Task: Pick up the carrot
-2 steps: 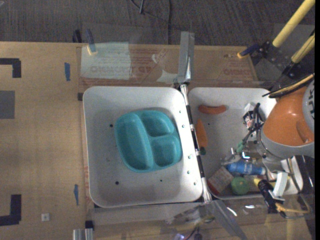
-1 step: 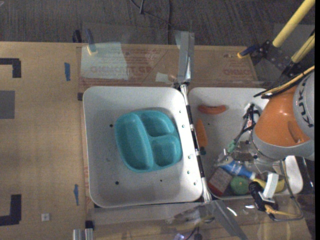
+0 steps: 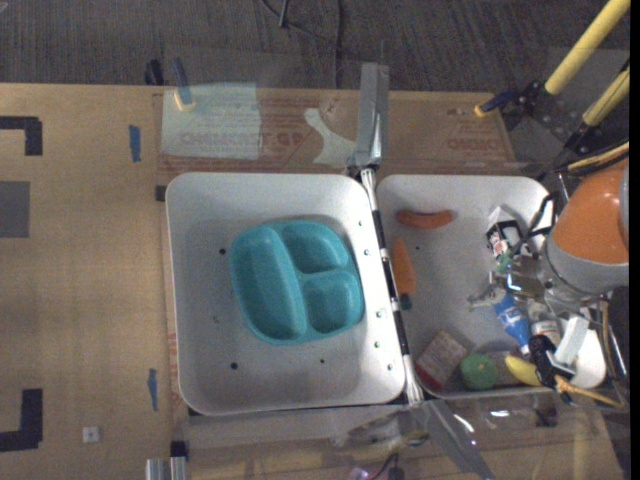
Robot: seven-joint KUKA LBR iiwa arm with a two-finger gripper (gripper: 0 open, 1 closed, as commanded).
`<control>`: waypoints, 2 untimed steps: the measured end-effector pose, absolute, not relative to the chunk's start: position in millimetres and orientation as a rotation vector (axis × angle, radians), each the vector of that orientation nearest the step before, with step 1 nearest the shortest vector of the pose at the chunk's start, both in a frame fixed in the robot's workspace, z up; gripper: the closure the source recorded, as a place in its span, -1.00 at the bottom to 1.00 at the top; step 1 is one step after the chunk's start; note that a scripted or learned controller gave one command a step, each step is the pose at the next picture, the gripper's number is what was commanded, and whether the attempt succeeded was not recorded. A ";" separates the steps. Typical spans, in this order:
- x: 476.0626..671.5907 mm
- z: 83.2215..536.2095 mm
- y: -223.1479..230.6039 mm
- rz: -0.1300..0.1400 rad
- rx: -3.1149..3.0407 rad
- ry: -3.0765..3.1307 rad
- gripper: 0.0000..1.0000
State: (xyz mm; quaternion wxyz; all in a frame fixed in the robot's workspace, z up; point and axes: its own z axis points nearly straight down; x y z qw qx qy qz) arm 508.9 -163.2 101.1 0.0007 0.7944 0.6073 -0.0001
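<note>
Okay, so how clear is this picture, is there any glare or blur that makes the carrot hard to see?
Camera view: soft overall, with fine detail smeared. The slim orange carrot by the right white bin's left wall is evenly lit and readable. The teal divided plastic tray casts a faint shadow. The clear plastic sheet on the bench looks washed out. The arm's hand is a cluttered blur.

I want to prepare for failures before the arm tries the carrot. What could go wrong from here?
The slim orange carrot lies tight along the right white bin's left wall, so a finger may strike that wall. The orange sausage-shaped piece nearby might be grasped by mistake. The gripper hangs apart, over clutter.
</note>
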 end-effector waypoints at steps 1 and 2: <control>489.8 88.0 -146.4 0.009 2.676 1.631 -1.00; 488.6 115.3 -103.9 -0.003 2.964 1.043 -1.00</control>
